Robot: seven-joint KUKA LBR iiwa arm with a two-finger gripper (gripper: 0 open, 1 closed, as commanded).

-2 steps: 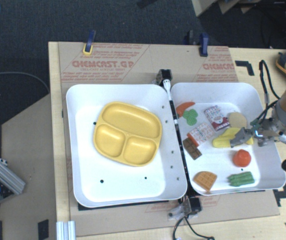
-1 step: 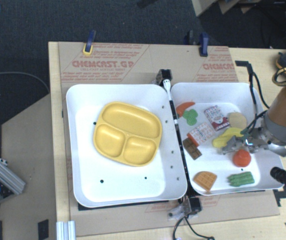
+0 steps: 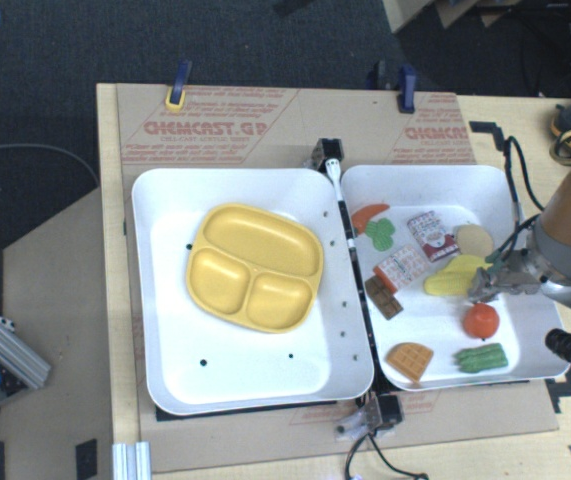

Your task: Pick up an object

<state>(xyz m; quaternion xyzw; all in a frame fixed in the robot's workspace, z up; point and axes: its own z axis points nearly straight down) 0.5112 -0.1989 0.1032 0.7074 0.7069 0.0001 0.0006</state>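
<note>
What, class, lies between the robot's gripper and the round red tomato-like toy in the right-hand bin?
Nothing visible. The gripper hangs just above the round red tomato-like toy, with bare white bin floor between them. The yellow corn-like toy lies beside the gripper, to its left in the picture.

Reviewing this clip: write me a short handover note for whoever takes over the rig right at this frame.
Gripper: low in the right bin, at the yellow banana-like toy, just above the red tomato. Nothing visibly between its fingers; finger state unclear.
Right bin also has: waffle, green pickle-like piece, brown bar, small packets, green and orange pieces.
Left bin: yellow divided tray.
Done: arm reached the pile.
Left: grasp and lift one object.
</note>
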